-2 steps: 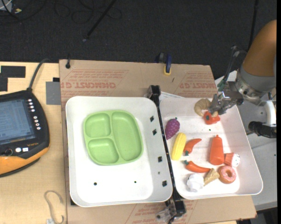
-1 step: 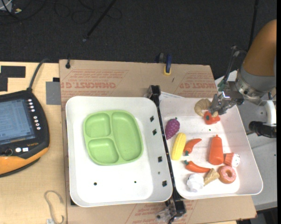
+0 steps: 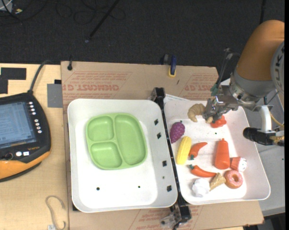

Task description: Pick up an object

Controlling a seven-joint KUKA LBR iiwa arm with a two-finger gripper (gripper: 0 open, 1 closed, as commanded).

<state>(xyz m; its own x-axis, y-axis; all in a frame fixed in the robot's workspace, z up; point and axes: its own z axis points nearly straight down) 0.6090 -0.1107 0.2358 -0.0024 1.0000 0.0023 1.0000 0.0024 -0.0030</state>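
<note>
Red toy (image 3: 219,122) under fingers (image 3: 212,115), grip unclear; croissant (image 3: 196,111) touching, grapes (image 3: 177,131) nearby.

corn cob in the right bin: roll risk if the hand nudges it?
Likely yes: the corn cob looks rounded and elongated, so a side push may roll it toward the grapes. Glossy plastic look suggests light, stiff, somewhat slippery.

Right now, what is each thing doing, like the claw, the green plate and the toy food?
claw: down in the right bin, over a red toy; grip unclear
green plate: flat in the left bin, nothing on it
corn: lying in the right bin
carrot: lying flat
grapes: resting by the divider
donut: lying flat
</note>
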